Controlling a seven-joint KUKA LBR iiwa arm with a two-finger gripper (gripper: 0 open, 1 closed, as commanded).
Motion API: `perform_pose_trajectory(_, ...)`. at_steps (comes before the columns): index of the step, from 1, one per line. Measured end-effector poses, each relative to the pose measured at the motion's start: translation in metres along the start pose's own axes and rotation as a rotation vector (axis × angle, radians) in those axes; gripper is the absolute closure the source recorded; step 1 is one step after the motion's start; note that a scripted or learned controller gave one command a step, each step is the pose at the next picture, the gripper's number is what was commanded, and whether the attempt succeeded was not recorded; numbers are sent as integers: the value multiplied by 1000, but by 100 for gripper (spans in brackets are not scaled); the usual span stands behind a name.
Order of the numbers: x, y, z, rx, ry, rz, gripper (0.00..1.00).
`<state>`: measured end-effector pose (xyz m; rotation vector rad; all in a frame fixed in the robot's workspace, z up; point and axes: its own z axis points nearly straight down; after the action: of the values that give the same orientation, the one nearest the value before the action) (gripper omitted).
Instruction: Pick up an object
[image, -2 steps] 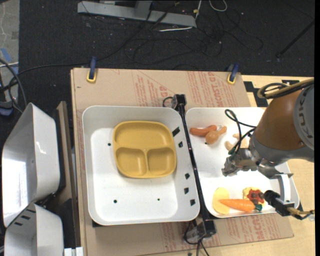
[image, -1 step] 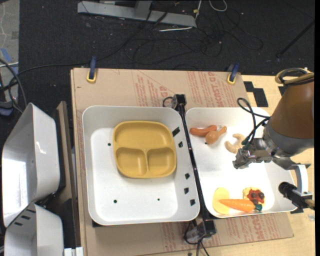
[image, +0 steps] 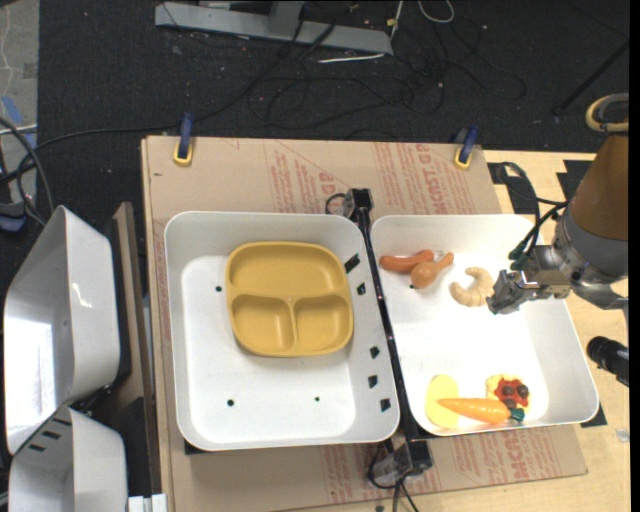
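End effector (image: 505, 293) low over right bin (image: 560, 350), just right of the pale curled toy (image: 470, 287), near touching it. Finger state: cannot tell, dark cluster too small and blurred to read. Nothing visibly held.

Candidates in right bin:
- pale curled toy, upper middle, closest to end effector
- red sausage (image: 405, 262) with a small orange piece (image: 427, 273) against it, upper left, next to bin divider
- orange carrot (image: 473, 408) lying across a yellow disc (image: 443, 400), near front edge
- small red and green toy (image: 511, 390), just right of carrot tip

Left bin (image: 190, 330) holds a yellow divided plate (image: 290, 297), well apart from the arm; not a sensible target.

Likely step: closing in on the curled toy. To do it well:
- centre over the toy's thick middle, not its curled end, else slips out
- shift a little left first; currently offset to the toy's right side, so a straight close probably just clips or nudges it
- turn wrist so fingers straddle the narrow width of the curve
- go down till just off bin floor, then close, then lift straight up
- sausage near enough to the left to get bumped on a wide approach; keep sweep short

Risk: toy sliding on smooth bin floor when touched from one side.
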<state>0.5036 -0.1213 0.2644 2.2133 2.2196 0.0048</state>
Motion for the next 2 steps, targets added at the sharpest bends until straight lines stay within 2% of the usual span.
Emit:
perform_pose_trajectory(1,44,25,15,6,3,-4,100)
perform_pose_trajectory(2,102,41,25,7,4,-6,100)
